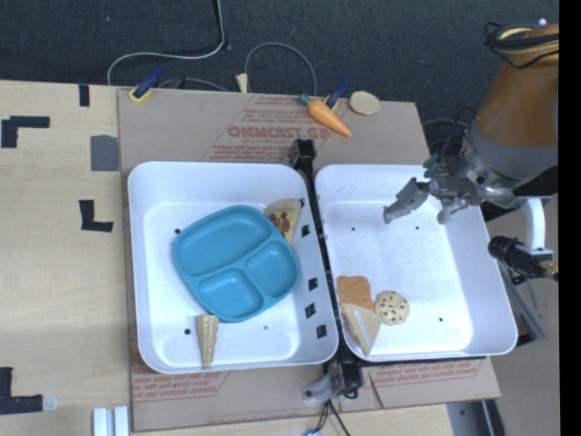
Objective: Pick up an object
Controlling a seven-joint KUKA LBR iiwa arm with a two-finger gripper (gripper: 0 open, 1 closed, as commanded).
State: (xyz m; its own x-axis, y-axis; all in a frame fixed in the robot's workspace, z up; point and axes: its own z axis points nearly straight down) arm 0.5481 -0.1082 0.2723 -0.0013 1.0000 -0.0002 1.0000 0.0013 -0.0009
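My gripper (424,206) hangs over the upper right part of the right bin (490,330). Its two fingers are spread apart with nothing between them. Near the front left of that bin lie a tan cracker-like piece (355,290), a round cookie (391,308) and a pale wedge of food (360,326). They sit well below and left of the gripper. The left bin (145,243) holds a blue divided plate (238,262), a pizza slice (285,216) at the plate's upper right and a cone-shaped piece (208,338) at the front.
A toy carrot (328,117) and a round beige disc (365,104) lie on the cardboard behind the bins. Black clips run along the divider between the bins. Cables trail across the dark floor at the back.
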